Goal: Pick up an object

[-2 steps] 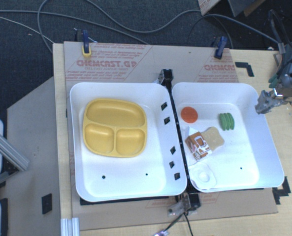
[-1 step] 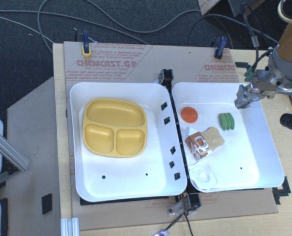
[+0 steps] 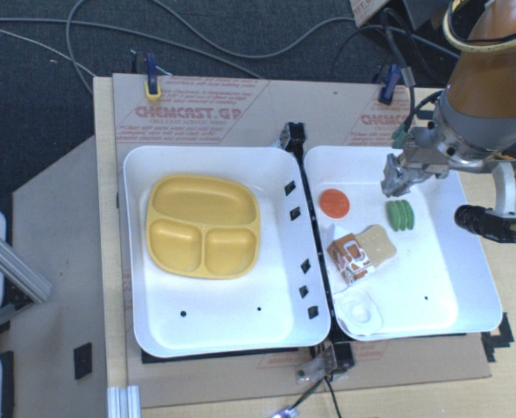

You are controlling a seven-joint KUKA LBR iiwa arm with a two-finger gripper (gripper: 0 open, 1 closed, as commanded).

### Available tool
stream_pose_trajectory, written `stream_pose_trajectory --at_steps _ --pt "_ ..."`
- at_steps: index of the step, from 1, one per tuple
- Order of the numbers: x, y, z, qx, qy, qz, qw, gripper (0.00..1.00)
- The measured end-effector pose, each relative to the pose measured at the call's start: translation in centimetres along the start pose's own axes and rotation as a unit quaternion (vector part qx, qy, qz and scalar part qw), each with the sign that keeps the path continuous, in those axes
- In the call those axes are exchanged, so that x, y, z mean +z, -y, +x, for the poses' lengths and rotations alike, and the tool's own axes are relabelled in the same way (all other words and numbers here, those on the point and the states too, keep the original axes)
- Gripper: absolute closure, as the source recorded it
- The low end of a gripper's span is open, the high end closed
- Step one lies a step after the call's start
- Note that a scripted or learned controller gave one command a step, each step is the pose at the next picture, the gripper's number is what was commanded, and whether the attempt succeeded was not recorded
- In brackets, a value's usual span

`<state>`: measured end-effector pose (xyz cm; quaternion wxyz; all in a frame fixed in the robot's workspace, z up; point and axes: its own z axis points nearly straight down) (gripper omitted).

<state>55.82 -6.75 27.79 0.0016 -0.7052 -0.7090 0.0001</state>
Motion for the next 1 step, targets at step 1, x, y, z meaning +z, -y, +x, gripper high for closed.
stream_pose_trajectory --at_steps 1 --pt "0.48 -1.37 4.97 0.000 0.001 -0.002 1.0000 1.00"
